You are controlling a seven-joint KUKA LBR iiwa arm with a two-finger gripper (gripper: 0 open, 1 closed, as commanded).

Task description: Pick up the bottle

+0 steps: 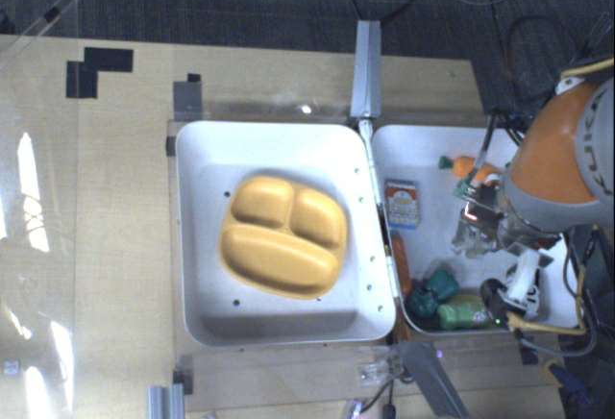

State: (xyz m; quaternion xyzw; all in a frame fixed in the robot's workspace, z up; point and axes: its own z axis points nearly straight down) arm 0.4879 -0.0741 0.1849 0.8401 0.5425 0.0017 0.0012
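Green plastic bottle (pixel 465 314): you find it lying at the right white bin's (pixel 423 158) near edge.
Gripper (pixel 473 236): hovering above that bin; finger state cannot be told.
Left white bin (pixel 192 215): holds yellow moulded tray (pixel 283 234).

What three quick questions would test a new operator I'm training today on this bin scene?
1. True or false: the yellow tray lies in the left bin.
2. Which bin is the gripper over? A) left B) right
3. The green bottle lies near which edge of the right bin: the near edge or the far edge?

Key: 1 true; 2 B; 3 near.
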